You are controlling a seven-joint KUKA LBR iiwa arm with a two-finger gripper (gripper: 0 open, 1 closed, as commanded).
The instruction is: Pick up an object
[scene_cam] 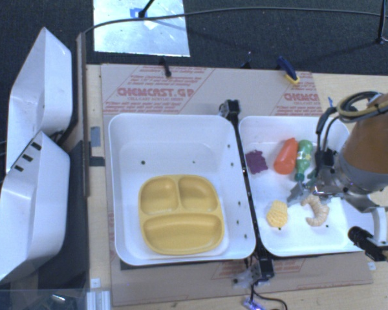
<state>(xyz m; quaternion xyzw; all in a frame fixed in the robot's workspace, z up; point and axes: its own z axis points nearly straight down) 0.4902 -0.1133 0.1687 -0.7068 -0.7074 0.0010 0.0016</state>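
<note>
The right bin (265, 129) holds a purple bunch of grapes (256, 161), an orange carrot-like piece (285, 156), a green piece (304, 155), a yellow corn cob (277, 214) and a pale shrimp (318, 210). My gripper (307, 191) reaches in from the right and hangs low over the bin, between the green piece and the shrimp. Its tip is right at the shrimp's upper end. Nothing is visibly lifted.
The left bin (129, 134) holds a yellow divided plate (179, 213). A black clamp (230, 108) sits where the two bins meet at the back. Two white containers (32, 173) stand at the far left. The arm's orange band (375, 147) fills the right side.
</note>
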